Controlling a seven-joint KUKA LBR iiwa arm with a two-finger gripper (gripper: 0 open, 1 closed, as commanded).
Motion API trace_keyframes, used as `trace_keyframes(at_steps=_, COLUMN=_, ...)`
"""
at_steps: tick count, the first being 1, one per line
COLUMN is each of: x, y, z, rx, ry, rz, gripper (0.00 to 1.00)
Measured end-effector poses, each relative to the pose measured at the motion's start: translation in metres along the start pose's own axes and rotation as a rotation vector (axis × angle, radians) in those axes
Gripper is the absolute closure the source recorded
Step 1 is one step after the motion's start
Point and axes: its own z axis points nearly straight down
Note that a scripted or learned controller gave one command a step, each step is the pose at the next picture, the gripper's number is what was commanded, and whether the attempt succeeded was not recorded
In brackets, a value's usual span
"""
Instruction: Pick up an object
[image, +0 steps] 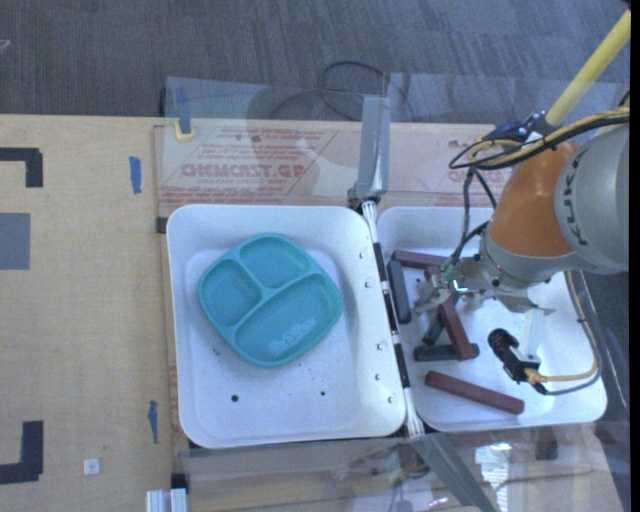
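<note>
The tan bench (80, 330) takes up most of the scene, with a printed cardboard sheet (250, 170) lying on it at the far side behind the bins. The grey arm (605, 200) reaches in from the right, and its orange band (530, 210) hangs over the far part of the right bin (570, 405). The left bin (290, 405) sits just beside the right one, their walls meeting in the middle.

A teal divided plate (270, 298) lies flat in the left bin, towards its far left part.

The other loose things are all in the right bin, gathered in its left half. A long reddish-brown block (473, 392) lies near the near wall, apart from the others. A dark grey block (398, 295) runs along the left wall. A brown block (415, 258) lies at the far left. A second brown block (457, 332) lies tilted, its near end touching a short dark block (438, 352).

The gripper (443, 291) is low over this cluster, between the dark grey block and the tilted brown one. Whether it is spread or pressed together cannot be told, and no block is seen in its grasp.
</note>
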Motion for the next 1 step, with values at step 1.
trace_keyframes(at_steps=1, x=0.0047, y=-0.0366, z=-0.0006, rx=-0.003, ry=0.001, rz=-0.113, gripper=0.0)
